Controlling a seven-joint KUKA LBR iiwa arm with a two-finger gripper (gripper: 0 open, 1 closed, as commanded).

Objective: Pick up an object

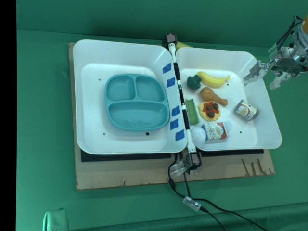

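Two-finger metal gripper (267, 77) hangs over right white bin's (267, 129) far right edge, fingers spread, nothing btwn them. Inside: yellow plastic banana (213, 79) near far wall, small tin can (246, 110) twd right wall. Teal divided plate (136, 101) in left white bin (91, 134).

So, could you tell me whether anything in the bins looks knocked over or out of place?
Two things lie on their sides in the right bin: the can and the bottle. Nothing looks spilled or broken.
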